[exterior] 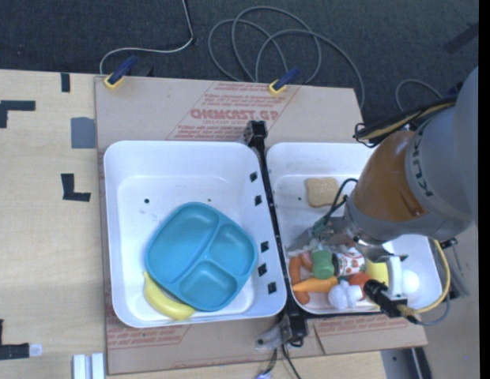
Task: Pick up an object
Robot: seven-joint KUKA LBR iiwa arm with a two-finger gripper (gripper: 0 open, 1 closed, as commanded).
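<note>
Gripper (333, 239) low over toy pile (328, 279) in right bin (349, 155), finger state unclear; carrot (314, 285) nearest, beside white toy (342, 294); best descend straight, centre on one item, avoid bin wall

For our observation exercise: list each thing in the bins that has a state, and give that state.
Blue divided plate: upright, resting over the banana.
Yellow banana: partly covered by the plate.
Tan sponge: lying flat, apart from the pile.
Carrot: lying in the pile.
Gripper: low over the pile.
</note>
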